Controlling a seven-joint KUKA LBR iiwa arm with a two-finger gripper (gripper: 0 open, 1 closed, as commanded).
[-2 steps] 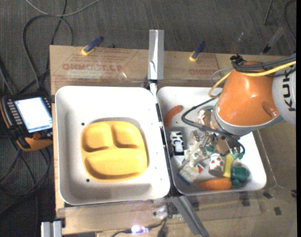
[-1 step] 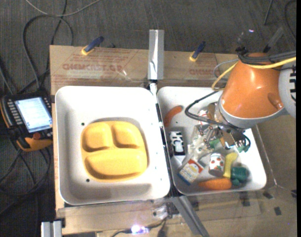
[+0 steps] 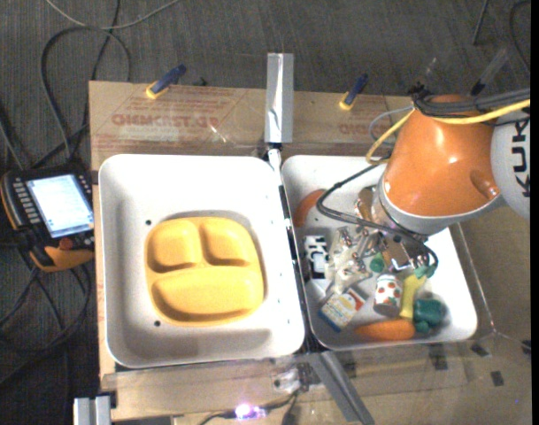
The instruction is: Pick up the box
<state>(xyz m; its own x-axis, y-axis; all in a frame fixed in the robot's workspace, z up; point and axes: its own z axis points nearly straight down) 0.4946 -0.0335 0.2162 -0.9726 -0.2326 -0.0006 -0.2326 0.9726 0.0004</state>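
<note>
Tool (image 3: 358, 253) low in rt bin (image 3: 464, 277), amid clutter; open or closed: cannot tell. Box (image 3: 338, 309) near-left of tool, beside carrot (image 3: 384, 329). Yellow tray (image 3: 204, 268) in left bin (image 3: 114, 237).

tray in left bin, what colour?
Yellow; the compartment tray shows plainly in the camera view.

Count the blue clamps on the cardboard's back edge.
2. One blue clamp sits behind the left bin; the other clamp sits behind the right bin, by the arm, which could hide more.
</note>
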